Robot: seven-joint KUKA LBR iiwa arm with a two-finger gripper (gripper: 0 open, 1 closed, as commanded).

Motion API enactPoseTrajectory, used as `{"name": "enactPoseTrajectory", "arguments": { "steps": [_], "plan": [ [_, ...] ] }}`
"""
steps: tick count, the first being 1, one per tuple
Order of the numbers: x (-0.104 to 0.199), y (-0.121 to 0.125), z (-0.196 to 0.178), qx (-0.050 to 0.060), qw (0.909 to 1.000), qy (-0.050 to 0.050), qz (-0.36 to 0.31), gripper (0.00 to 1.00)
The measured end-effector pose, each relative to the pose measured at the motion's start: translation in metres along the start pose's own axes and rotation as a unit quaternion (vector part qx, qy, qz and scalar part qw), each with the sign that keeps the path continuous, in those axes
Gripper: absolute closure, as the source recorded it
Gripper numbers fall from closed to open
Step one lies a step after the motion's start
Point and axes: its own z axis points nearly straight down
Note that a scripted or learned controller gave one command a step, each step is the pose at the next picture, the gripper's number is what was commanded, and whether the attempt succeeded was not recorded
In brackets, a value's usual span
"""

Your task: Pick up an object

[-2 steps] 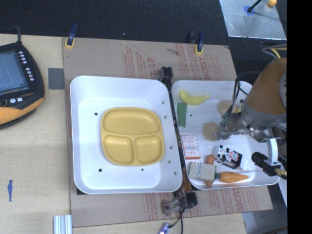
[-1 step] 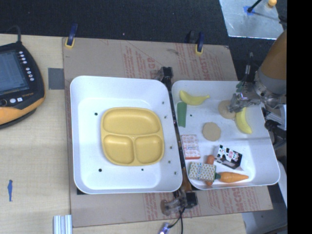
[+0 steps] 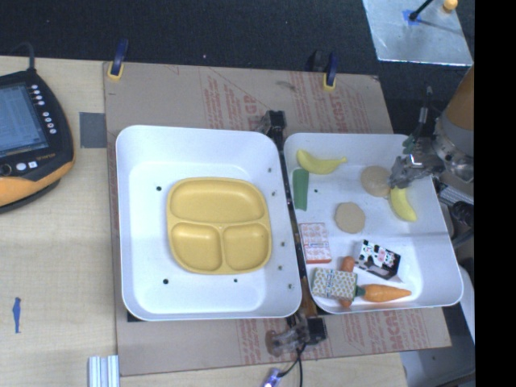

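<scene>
Gripper (image 3: 401, 176) near right bin's (image 3: 448, 240) far edge, beside banana (image 3: 402, 204)

Bright, even light from overhead washes the two white bins (image 3: 201, 305) nearly flat, with soft shadow inside the left bin's walls. The dark floor at twelve o'clock goes murky. Focus is slightly soft throughout, and the gripper (image 3: 407, 168) at three o'clock looks smeared.

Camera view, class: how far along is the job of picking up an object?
Done: the arm has brought the tool into the right bin, low beside the right-hand banana and a tan disc. In hand: nothing visibly; every item seems to lie on the bin floor. Left: grasp one object and lift it clear.
</scene>
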Motion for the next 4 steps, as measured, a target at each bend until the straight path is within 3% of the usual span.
{"name": "enactPoseTrajectory", "arguments": {
  "steps": [1, 2, 3, 4],
  "plan": [
    [0.000, -0.022, 0.058, 0.001, 1.0000, 0.000, -0.001, 0.00],
    [0.000, 0.049, 0.003, -0.001, 1.0000, -0.001, 0.000, 0.00],
    [-0.001, 0.049, -0.007, -0.001, 1.0000, -0.001, -0.002, 1.00],
    [0.000, -0.009, 0.032, 0.001, 1.0000, -0.001, -0.001, 1.00]
  ]
}}
